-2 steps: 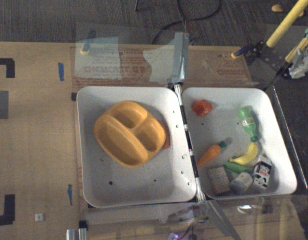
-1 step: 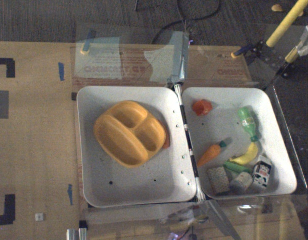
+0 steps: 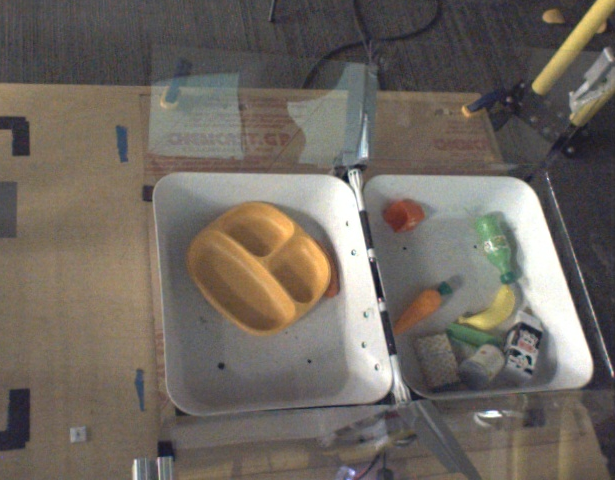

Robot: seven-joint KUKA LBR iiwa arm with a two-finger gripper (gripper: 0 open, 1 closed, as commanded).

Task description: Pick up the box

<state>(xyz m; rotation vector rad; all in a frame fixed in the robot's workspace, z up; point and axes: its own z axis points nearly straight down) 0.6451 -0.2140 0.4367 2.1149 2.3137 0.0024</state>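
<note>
Where the two shallow white plastic bins meet at their shared rim, the right bin (image 3: pixel 559 268) holds the small white carton box with dark and red printing (image 3: pixel 524 347), which lies in the corner nearest the camera, against the bin's right wall. Its print is too small to read. Touching the box on its left is a grey cylindrical can (image 3: pixel 482 365), and beyond that a speckled beige sponge block (image 3: pixel 437 359). Just above the box lie a yellow plastic banana (image 3: pixel 492 311) and a green piece (image 3: pixel 472 334); further from it are an orange toy carrot (image 3: pixel 421 308), a green plastic bottle (image 3: pixel 496 245) and a red cup-like piece (image 3: pixel 404 214). The left bin (image 3: pixel 257 378) carries a yellow three-compartment plastic plate (image 3: pixel 259 265). Well behind the box, past the bins, a clear sheet on the cardboard tabletop (image 3: pixel 67 268) bears mirrored lettering that cannot be made out. The gripper is out of frame, so whether it is apart or together cannot be told.
</note>
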